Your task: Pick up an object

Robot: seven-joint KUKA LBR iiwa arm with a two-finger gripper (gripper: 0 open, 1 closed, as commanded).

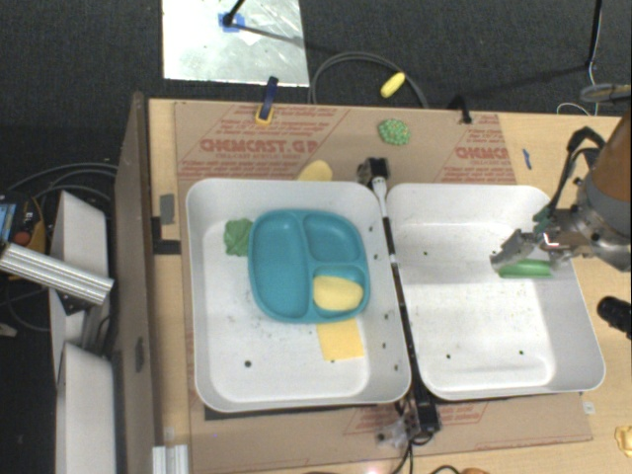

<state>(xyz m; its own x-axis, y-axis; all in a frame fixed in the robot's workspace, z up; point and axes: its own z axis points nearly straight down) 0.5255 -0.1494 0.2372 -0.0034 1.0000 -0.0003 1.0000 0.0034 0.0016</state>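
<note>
Low in the right bin (474, 363), a green object (525, 270) lies at the hand (515, 253), touching its fingertips; whether it is gripped cannot be told. Leftward, the left bin (212, 363) holds a blue tray (286, 265) with a yellow piece (338, 292), a yellow square (342, 341) and a green piece (238, 235).

Hand (515, 254) low in right bin (474, 363), over green obj (526, 269); left bin (212, 363) w/ teal plate (286, 265).
</note>
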